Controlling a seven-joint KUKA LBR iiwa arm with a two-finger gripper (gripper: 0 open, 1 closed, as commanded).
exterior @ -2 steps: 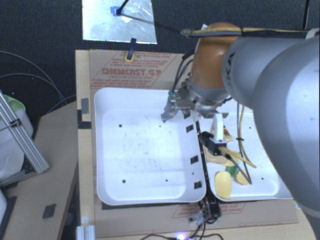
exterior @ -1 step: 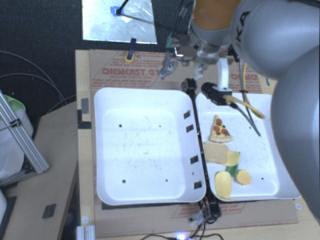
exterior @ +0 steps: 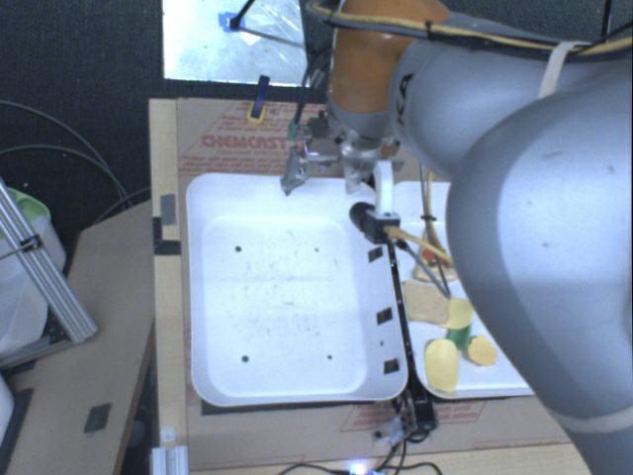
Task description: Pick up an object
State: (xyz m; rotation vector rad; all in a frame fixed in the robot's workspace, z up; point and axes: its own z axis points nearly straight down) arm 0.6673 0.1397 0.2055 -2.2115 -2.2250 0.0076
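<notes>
End effector (exterior: pixel 321 171) hangs over the far rim of the left bin (exterior: pixel 213 364); cannot tell its state, nothing seen held. Yellow pieces (exterior: pixel 443 362) lie in the right bin (exterior: pixel 495 384). Judged: approach step. You must next carry it across and down.

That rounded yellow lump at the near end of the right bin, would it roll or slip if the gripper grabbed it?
The rounded yellow lump looks smooth and egg-like, so it may slide out of a pinch. Its curved sides suggest that it could roll when nudged. It lies against other yellow pieces, which might shift with it.
</notes>
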